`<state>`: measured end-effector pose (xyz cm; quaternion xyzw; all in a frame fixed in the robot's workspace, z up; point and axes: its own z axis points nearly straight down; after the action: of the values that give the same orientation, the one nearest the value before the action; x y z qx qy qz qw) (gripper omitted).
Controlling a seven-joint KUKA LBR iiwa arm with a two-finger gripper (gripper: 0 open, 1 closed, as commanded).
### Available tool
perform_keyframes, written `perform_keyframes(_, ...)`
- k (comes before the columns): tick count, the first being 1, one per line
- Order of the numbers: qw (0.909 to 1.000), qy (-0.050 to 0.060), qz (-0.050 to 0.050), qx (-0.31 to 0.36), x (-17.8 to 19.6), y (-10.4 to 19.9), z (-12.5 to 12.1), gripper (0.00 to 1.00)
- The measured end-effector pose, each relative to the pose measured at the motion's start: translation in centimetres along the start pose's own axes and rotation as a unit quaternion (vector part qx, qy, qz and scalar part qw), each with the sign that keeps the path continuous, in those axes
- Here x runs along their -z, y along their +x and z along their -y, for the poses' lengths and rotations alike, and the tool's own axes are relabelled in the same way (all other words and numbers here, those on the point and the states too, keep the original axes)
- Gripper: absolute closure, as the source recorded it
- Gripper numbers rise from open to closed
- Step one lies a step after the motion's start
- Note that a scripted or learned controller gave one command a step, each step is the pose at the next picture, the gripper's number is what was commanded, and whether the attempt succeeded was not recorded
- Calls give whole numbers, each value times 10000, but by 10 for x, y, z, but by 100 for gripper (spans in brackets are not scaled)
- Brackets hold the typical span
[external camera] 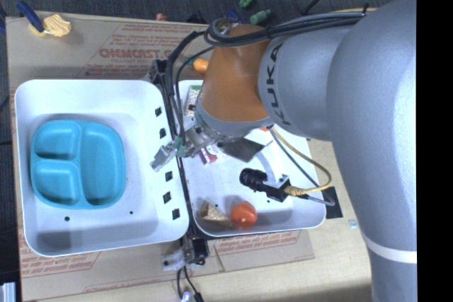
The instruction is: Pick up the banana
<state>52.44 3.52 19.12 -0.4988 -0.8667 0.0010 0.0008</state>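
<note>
On the counter [127, 46], the left bin [85, 240] holds a blue 3-part tray [78, 163]; the right bin [297, 223] holds a red tomato [244, 213]. I cannot tell the end effector's [180, 148] state.

My grey arm [354, 67] carries an orange band [237, 74] above white bins [85, 92], a turquoise tray [78, 163] and a possibly red-orange fruit [244, 213].
</note>
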Motion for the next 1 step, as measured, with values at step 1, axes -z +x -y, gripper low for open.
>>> perform_keyframes(1,10000,4,2,9,10,-1,0,100)
